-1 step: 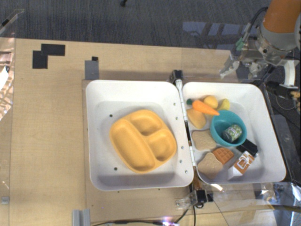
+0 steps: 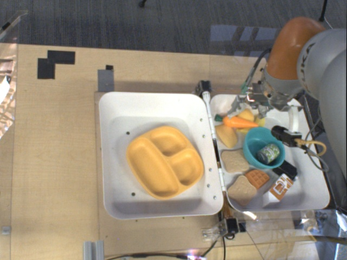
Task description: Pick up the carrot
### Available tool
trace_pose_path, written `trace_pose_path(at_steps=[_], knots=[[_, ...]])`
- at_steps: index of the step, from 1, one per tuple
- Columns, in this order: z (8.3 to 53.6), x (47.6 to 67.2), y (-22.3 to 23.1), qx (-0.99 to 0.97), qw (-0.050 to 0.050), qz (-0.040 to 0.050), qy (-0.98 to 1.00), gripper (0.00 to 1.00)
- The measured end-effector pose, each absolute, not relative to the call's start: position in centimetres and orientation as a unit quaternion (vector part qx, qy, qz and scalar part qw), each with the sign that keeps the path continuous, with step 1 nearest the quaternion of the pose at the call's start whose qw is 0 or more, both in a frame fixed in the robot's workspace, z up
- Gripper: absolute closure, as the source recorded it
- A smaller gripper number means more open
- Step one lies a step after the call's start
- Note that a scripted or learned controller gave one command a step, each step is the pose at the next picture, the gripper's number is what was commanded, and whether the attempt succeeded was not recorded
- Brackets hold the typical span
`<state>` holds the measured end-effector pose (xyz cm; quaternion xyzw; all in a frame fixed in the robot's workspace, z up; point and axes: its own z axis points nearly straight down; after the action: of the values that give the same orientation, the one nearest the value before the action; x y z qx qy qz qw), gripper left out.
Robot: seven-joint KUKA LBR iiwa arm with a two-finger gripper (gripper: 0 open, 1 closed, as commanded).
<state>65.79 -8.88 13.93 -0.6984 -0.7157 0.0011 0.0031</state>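
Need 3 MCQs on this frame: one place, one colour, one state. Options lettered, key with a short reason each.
1. Where does the carrot lie?
A. In the right bin, near its top left
B. In the yellow tray
C. On the bare bench

2. What colour is the bowl in the right bin?
A. Red
B. Teal
C. White

3. How does the yellow divided tray sit?
A. Leaning upright against the bin wall
B. Flat in the left bin, hollows facing up
C. Stacked on the bowl

Key:
1 A: the orange carrot lies in the right bin, just under the end effector.
2 B: the bowl's rim and inside are teal, with a small can in it.
3 B: its three hollows face the camera.
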Motion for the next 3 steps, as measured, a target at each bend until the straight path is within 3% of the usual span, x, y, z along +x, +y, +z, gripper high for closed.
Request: trace_pose_path(at_steps=[1,2,3], knots=[[8.7,65.6,-9.0,-0.735,-0.003,-0.0043,-0.678,0.00],[10.2,65.8,-8.8,-0.733,-0.003,-0.0062,-0.680,1.00],[8.9,60.1,-9.4,-0.768,-0.004,-0.0045,-0.640,1.00]])
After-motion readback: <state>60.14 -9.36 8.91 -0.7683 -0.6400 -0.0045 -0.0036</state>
